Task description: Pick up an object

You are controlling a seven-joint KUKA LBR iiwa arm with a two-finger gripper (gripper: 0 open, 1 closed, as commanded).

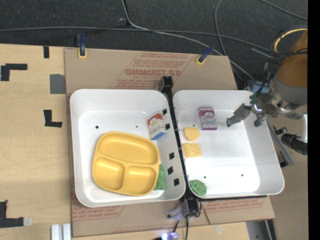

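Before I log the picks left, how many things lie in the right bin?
4: a pink carton near its back, a round yellow piece, a yellow square before it, a green item at the front-left corner.

We read red print "CHEMCAST GP" on the cardboard sheet (150,69), upper middle of the frame, repeated faintly along its lower edge. Print on the two small cartons is too small for us to read.

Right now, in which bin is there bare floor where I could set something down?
The right bin has bare white floor from the square yellow slice across to its right wall, below the gripper. The left bin is crowded: the yellow divided tray fills most of it, leaving a strip above it.
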